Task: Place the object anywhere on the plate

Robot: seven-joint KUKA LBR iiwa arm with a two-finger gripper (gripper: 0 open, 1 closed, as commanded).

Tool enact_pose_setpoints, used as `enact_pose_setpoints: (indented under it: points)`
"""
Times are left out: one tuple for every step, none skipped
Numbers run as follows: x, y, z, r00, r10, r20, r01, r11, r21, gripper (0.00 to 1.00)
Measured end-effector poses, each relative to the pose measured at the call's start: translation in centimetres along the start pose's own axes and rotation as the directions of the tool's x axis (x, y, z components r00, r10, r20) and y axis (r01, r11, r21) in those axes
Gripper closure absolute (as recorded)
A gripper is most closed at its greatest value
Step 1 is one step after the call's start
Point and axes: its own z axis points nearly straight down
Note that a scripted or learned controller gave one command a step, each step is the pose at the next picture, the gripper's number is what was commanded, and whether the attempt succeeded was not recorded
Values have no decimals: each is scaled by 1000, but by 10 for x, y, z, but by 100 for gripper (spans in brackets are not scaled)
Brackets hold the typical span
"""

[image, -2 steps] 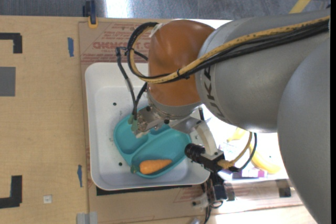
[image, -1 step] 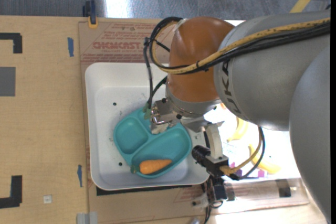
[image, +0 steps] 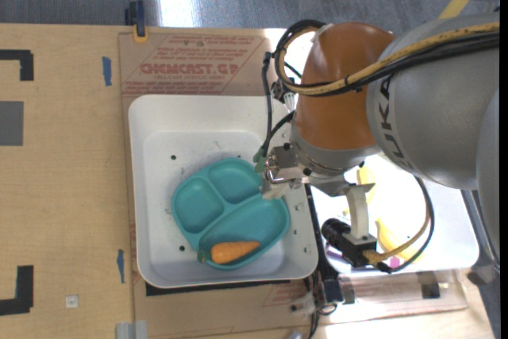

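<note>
**Clerk:** Reading from the frame's left, item one: white bin (image: 151,171), centre-left, resting on a brown cardboard sheet (image: 190,63) that shows above it.

**Checker:** Contents?

**Clerk:** Item two: teal divided plate (image: 213,198), three compartments. Item three: orange carrot (image: 230,252), lying in the long lower compartment, near the plate's bottom rim.

**Checker:** And the arm?

**Clerk:** Item four: gripper (image: 274,175), at the plate's right edge, under the orange wrist band (image: 341,91). Fingers hidden by the wrist; whether spread or closed, I cannot tell. Nothing visible between them.

**Checker:** Step in hand?

**Clerk:** Judged: placement looks done, carrot on plate. The next move probably calls for a straight lift clear of the rim without nudging the plate.
</note>
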Motion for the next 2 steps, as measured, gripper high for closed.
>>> enact_pose_setpoints:
  points:
    - [47,5,-32,990,-144,1,144,990,-11,100]
    - [6,0,8,923,-386,1,386,923,0,100]
